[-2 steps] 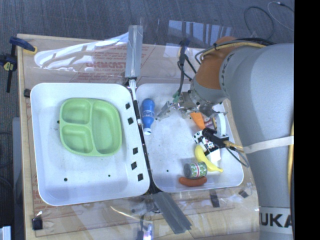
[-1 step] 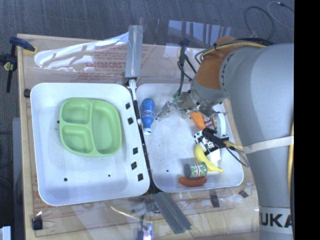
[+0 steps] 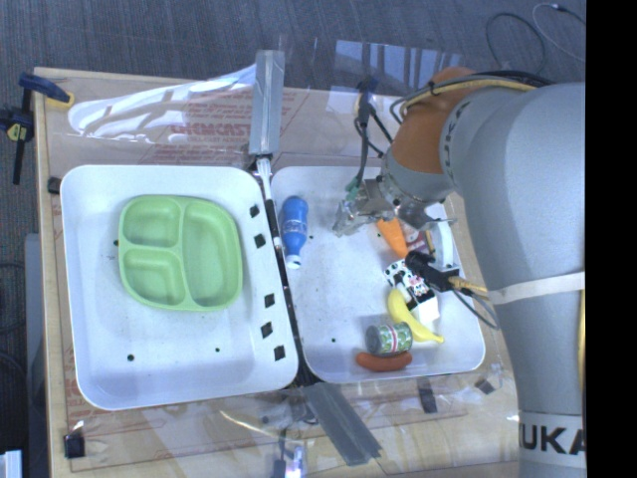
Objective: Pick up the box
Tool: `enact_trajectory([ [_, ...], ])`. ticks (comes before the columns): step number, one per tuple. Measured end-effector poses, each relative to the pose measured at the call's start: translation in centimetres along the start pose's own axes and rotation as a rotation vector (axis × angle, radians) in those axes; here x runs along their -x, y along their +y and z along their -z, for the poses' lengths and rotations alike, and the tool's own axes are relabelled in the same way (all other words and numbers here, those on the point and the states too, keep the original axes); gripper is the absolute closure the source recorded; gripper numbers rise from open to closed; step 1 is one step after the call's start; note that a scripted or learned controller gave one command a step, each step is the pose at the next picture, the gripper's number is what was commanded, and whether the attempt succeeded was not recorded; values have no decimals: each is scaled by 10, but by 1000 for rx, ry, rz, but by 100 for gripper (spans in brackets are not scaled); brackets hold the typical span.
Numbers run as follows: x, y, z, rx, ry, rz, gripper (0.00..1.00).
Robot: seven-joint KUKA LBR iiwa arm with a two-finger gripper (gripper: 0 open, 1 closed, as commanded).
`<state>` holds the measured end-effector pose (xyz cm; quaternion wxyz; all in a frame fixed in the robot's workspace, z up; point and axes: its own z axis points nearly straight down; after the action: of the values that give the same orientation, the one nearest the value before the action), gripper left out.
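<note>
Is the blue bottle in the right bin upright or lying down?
Lying down: the blue bottle rests lengthwise on the right bin floor beside the divider.

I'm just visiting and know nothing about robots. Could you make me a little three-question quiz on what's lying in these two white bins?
1. True or false: the green divided plate lies in the left bin.
2. Which item lies closest to the divider between the bins? A) banana B) blue bottle C) can
3. Fill in: the gripper hovers over the ____ bin.

Key: 1 true; 2 B; 3 right.
</note>
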<state>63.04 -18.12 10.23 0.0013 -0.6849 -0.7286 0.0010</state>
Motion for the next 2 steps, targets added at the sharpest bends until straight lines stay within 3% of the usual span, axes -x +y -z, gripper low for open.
enact_trajectory([
  [1, -1, 0, 0, -1, 1, 1, 0],
  [2, -2, 1, 10, -2, 0, 8, 100],
])
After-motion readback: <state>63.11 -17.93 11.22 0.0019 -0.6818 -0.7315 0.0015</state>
